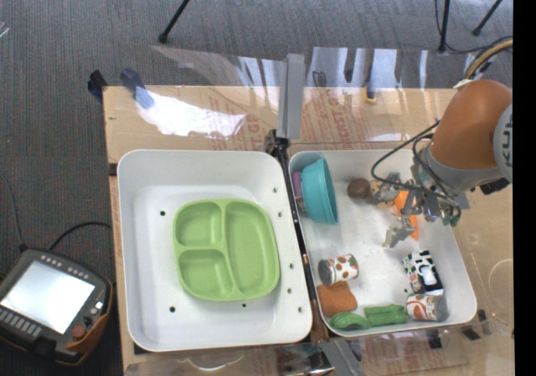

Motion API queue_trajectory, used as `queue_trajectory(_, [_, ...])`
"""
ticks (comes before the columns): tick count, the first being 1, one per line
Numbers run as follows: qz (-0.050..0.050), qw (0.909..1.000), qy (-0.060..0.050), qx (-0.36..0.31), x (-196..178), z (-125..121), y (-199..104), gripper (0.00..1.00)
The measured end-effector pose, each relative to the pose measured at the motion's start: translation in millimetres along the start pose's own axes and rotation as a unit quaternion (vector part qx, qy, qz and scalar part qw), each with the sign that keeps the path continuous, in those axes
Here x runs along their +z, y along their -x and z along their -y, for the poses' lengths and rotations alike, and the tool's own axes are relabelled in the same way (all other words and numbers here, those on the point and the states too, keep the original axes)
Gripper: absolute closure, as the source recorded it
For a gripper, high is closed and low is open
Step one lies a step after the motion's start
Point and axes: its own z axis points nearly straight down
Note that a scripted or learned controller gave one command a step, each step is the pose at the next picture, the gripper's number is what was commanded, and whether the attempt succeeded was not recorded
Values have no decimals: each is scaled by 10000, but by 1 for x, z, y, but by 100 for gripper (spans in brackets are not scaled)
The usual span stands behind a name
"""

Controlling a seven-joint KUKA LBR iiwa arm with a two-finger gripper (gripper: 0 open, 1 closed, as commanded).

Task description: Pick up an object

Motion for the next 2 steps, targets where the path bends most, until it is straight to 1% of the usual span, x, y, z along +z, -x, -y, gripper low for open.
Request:
queue_trajectory(1, [3,10000,2,-16,-9,-2,1,100])
queue_trajectory(2, [-30,9999,2,137,2,-13,-71,100])
